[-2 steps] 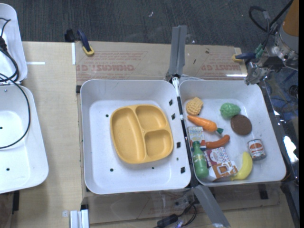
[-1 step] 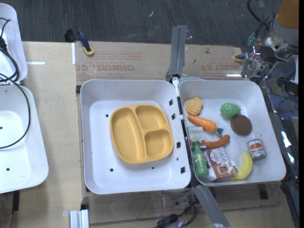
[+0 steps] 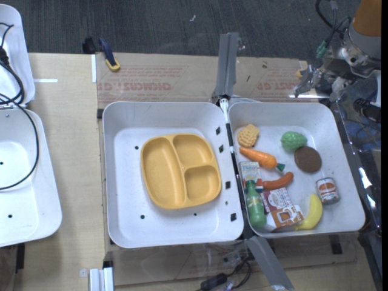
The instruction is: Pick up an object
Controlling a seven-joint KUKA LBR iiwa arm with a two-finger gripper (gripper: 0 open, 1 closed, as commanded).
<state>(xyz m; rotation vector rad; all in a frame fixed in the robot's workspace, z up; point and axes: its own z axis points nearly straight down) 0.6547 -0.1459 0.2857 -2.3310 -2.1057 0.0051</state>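
In the camera view, two white bins are seen side by side. The left bin (image 3: 121, 180) is occupied by a yellow divided plate (image 3: 180, 170), and the objects to be picked are gathered in the right bin (image 3: 276, 119).

Places are given from the orange carrot (image 3: 259, 157), which lies slantwise in the right bin's left half:
- A tan waffle-like cracker (image 3: 247, 136) is set just above the carrot, near the wall shared by the bins.
- A green leafy piece (image 3: 293, 140) is found to the carrot's upper right, and a brown round disc (image 3: 308, 159) to its right, just below that piece.
- A small printed packet (image 3: 249, 171) and a red sausage (image 3: 279, 180) lie just below the carrot.
- Further below are a green bottle (image 3: 254, 205), a printed carton (image 3: 284, 208) and a yellow banana (image 3: 311, 214).
- A small can (image 3: 327, 191) stands to the lower right.

The gripper (image 3: 312, 80) is held well above and to the right of the carrot, beyond the right bin's far rim, with nothing seen in it. Whether it is released or clenched cannot be told. The arm (image 3: 368, 8) is seen at the upper right corner.
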